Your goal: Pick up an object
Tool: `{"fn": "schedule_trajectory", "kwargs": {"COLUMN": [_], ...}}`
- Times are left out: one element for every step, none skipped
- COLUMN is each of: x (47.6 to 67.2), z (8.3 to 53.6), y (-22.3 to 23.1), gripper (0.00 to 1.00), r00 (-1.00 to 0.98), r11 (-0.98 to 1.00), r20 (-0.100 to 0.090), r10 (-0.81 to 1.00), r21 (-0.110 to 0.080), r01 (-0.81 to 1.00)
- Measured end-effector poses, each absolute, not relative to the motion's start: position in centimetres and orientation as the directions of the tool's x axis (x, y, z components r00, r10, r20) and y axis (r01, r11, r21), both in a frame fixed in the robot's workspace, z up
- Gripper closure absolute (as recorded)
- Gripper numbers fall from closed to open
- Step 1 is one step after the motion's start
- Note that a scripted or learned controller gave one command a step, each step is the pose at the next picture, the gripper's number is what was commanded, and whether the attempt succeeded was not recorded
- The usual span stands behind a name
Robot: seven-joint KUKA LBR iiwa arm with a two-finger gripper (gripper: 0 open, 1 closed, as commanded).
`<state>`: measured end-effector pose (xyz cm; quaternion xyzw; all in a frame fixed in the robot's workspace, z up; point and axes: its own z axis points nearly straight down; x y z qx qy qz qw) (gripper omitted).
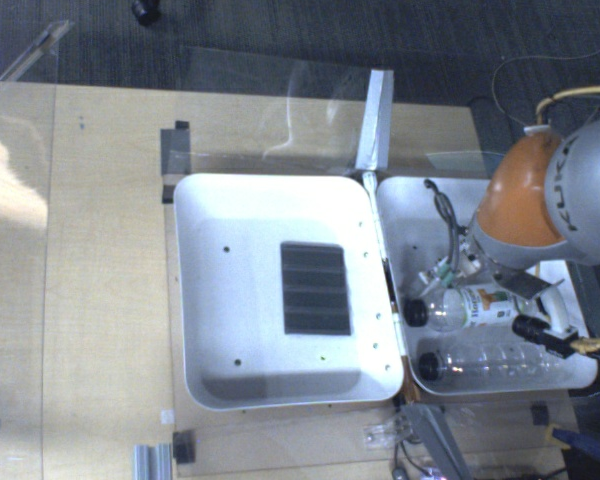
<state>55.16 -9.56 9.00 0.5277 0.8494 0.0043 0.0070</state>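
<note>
My gripper [443,272] hangs low in the right bin [405,230], under the grey arm with its orange band. It is right above the neck end of a clear plastic bottle [467,309] that has a black cap and a green-and-white label and lies on its side. Whether the gripper touches this bottle is unclear. A second clear bottle [490,365] with a black cap lies along the bin's near wall. In the left bin [210,268], a flat black ribbed rectangle [315,288] lies near the middle.
The arm covers the right bin's far and right parts. A metal divider strip [375,118] rises behind the gap between the bins. The wooden bench [80,268] extends to the left, with clear plastic sheeting over it.
</note>
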Motion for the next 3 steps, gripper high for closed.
{"fn": "schedule_trajectory", "kwargs": {"x": [55.4,55.4,55.9], "z": [10.3,10.3,9.0], "y": [-9.5,-9.5,-8.9], "gripper": [1.0,0.0,0.0], "r00": [-0.447,-0.447,-0.358], "r11": [0.447,0.447,0.358], "r20": [-0.011,-0.011,-0.004], "r10": [0.894,0.894,0.934], "r21": [0.021,0.021,0.01], "r01": [0.894,0.894,0.934]}}
